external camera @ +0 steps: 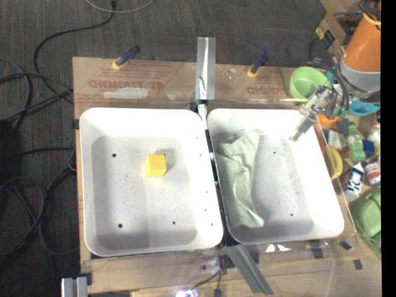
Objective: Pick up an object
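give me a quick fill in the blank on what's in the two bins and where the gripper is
1. The yellow block lies in the ____ bin of the view.
2. The crumpled pale cloth lies in the ____ bin of the view.
3. The gripper hangs over the far ____ corner of the cloth's bin.
4. The block's colour is ____.

Missing words: left; right; right; yellow
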